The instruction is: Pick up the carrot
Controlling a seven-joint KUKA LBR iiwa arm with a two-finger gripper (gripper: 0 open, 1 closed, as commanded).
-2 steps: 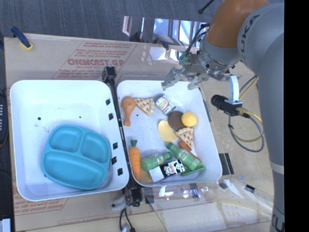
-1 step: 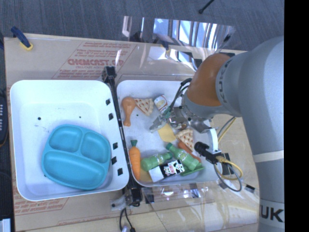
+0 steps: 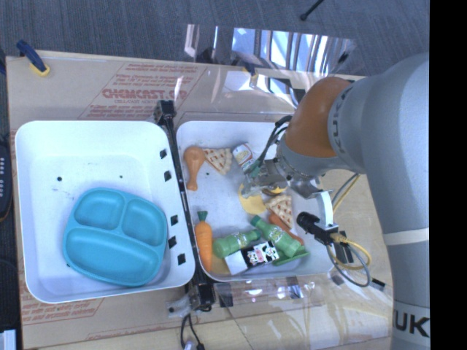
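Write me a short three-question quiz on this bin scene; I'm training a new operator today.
1. True or false: the carrot lies in the same bin as the blue plate.
2. Which is nearer the carrot: (a) the green bottle, (b) the chicken drumstick?
3. Name the bin over which the gripper sits.

Key: 1 false; 2 a; 3 the right bin.

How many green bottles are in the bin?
2. One green bottle lies beside the carrot; the other lies just right of it, by the carton. The arm may hide more.
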